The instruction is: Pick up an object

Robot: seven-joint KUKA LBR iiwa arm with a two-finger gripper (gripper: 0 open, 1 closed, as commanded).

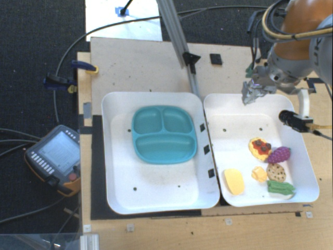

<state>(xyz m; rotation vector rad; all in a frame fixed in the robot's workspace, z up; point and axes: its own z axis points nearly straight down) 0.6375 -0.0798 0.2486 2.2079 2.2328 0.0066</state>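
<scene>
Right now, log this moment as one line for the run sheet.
gripper: over right bin far edge, holding nothing seen | toy food: untouched, near-right corner | teal plate: left bin

Single fixed camera mounted above the worktop (pixel 140 66), looking down at a slant, far enough back to take in both white bins whole, the left bin (pixel 117 155) and the right bin (pixel 234 119) side by side across the middle of the frame. Dark floor shows along the top and left, with a handheld pendant (pixel 54 158) lying at the left edge. The arm (pixel 299 30) enters from the upper right, its end effector (pixel 254 94) over the right bin's far rim.
</scene>
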